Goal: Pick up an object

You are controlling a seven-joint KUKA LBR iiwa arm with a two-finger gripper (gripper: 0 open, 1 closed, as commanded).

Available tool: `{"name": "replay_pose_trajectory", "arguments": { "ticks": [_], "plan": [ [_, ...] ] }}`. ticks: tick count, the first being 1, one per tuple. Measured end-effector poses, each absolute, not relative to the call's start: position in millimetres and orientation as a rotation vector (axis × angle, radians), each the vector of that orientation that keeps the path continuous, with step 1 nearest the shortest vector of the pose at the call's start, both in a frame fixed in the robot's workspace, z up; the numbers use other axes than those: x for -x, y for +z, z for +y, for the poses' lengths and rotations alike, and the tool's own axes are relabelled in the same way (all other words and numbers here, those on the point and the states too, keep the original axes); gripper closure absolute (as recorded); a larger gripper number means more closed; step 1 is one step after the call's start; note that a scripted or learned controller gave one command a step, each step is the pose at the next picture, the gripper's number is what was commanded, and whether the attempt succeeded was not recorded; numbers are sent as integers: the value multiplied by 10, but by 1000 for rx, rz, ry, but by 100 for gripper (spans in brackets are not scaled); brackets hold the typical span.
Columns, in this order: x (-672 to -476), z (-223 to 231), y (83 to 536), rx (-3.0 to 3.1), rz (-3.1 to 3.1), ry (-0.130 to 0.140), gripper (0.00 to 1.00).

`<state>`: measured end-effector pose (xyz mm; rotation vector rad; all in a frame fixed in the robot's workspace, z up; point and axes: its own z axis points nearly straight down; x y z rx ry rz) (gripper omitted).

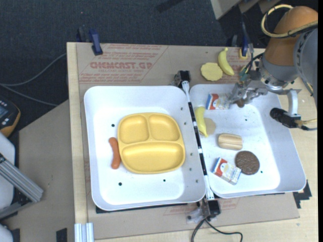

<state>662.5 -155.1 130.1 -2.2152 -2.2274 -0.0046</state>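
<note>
A small red, white and blue carton [218, 103] lies near the 11 o'clock corner of the right-hand white bin [282, 155]; judging by position, it is the likeliest thing to be picked. The gripper [241, 98] hangs just beside it at its 3 o'clock side, low over the bin floor. Whether the gripper is spread or closed cannot be told at this angle, and nothing is seen held in it.

To do this step well, the gripper would need to shift toward 9 o'clock until it is centred over the carton, then descend straight, closing across the carton's narrower sides (a flat carton can slip out if pinched at a corner).

Other items share this bin: a yellow banana-shaped piece [201, 121] against the 9 o'clock wall, a tan bread roll [230, 141] near the centre, a brown round cookie [247, 162] toward 5 o'clock, and a second small carton [225, 170] touching it.

The carton sits close to the bin's 12 o'clock rim and the divider between bins, so room is tight there; open floor lies toward 3 o'clock and 4 o'clock.

The left-hand white bin [101, 115] holds a yellow divided plate [150, 142] with a sausage [114, 152] at its 9 o'clock side. Beyond the bins at 12 o'clock lie a banana [225, 62] and a yellow round slice [211, 71].
</note>
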Motion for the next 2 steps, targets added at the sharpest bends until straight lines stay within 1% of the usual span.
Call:
{"name": "replay_pose_trajectory", "arguments": {
  "ticks": [1, 2],
  "plan": [
    [-6444, -997, 1172, 2213, -2223, 1, 100],
    [-5798, -433, 1892, 2214, -2226, -5, 100]
  ]
}}
